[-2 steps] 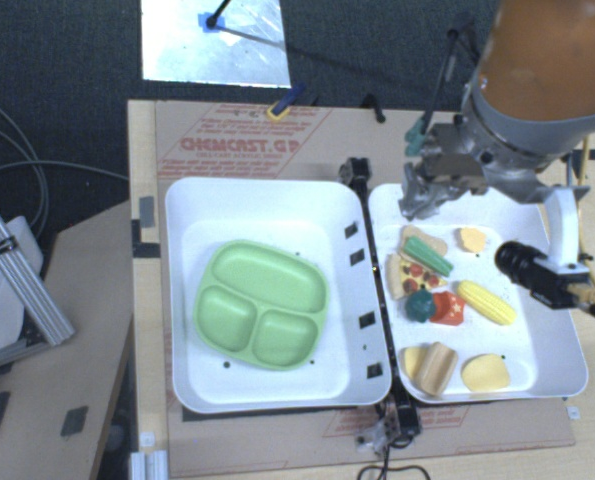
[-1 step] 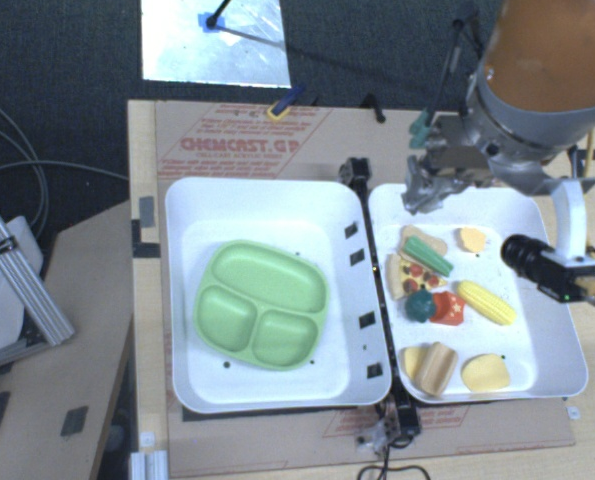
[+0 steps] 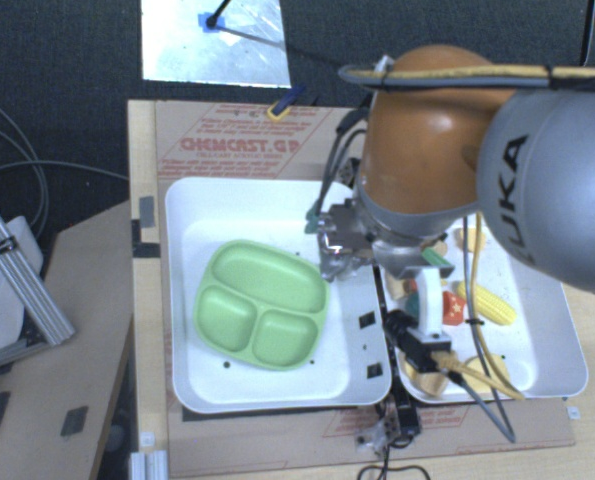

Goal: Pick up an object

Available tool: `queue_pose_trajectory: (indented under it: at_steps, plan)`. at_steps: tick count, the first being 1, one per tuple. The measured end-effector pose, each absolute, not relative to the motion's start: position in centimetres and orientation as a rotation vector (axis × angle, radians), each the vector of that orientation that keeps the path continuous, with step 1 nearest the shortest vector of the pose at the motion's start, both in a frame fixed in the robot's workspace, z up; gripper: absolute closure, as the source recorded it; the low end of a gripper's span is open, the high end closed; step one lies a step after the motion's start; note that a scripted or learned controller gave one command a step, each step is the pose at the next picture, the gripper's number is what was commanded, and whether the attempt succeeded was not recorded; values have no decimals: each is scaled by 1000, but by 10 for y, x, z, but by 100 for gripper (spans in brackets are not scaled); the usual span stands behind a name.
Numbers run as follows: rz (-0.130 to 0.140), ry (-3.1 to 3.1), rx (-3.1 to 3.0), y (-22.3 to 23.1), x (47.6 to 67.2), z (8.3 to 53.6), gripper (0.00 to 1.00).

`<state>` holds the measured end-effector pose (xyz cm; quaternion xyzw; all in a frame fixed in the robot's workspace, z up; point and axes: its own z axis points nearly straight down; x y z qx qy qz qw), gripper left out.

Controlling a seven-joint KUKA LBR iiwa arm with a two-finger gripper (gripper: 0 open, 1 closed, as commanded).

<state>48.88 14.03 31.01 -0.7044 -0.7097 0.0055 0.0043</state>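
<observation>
The gripper (image 3: pixel 333 251) hangs just right of the green divided plate (image 3: pixel 260 304), at its upper right corner. Whether it is spread or closed, I cannot tell. The plate's long axis runs away to the lower left

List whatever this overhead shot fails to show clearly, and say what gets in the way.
- Claw: seen from above in the camera view, mostly under the arm's wrist; its fingers are too small and dark to read.
- Right bin: much of it is covered by the arm, so its contents are only partly seen.
- Yellow corn-like item: clear enough, but the small pieces around it are too cluttered to name.
- Green divided tray: fully visible in the left bin.
</observation>
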Motion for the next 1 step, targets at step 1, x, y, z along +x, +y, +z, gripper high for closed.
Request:
queue_pose_trajectory:
  at_steps: [1]
  plan:
    - [-32,-2234,-2222,156,510,545,100]
